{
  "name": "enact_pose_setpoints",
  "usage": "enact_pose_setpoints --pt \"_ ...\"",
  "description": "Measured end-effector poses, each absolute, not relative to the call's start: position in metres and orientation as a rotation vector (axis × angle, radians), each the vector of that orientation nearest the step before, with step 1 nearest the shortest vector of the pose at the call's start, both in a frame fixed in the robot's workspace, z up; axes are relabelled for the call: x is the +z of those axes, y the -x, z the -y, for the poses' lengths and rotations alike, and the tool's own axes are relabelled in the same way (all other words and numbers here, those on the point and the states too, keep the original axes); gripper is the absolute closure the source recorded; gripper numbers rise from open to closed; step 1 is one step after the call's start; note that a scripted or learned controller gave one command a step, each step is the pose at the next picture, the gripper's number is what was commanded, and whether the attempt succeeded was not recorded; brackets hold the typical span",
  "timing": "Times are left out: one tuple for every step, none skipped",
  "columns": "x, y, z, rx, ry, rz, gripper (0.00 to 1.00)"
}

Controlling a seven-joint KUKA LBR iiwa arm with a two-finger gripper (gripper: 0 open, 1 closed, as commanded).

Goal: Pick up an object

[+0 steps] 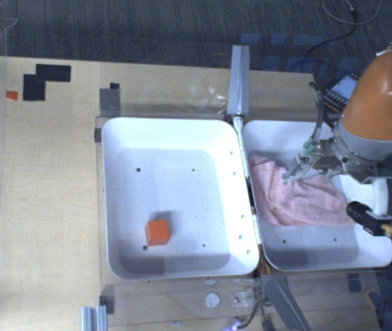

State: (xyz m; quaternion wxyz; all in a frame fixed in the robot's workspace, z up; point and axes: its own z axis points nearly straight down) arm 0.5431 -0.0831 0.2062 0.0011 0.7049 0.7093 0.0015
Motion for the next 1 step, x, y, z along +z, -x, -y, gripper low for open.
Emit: enact_pose_setpoints --pt "0.0973 -0.5646 0.1186 0.012 -2.181 -2.248 0.0"
